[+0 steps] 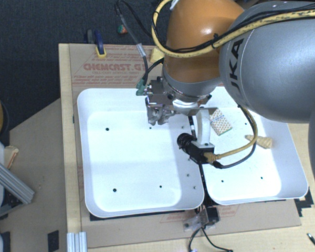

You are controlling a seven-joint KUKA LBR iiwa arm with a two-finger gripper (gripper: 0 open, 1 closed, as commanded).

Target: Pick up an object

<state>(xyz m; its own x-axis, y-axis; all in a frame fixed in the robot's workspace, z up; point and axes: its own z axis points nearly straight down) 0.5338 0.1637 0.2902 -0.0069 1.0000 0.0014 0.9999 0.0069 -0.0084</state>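
- Two white bins on counter [68, 140]: left bin [102, 167], right bin [268, 185].
- End effector [156, 117] sits over left bin's top-right area, near the divide (arm's bulk hides much of it).
- Fingers: can't tell whether wide or narrow; nothing visibly held.
- Patterned square object [220, 123] lies in right bin, upper left, beside a tan piece [264, 142].

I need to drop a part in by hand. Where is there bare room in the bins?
The left bin's floor is bare from the front rim back to the gripper. The right bin is crowded at the back by the arm, a small packet and a cable; its front corner is free.
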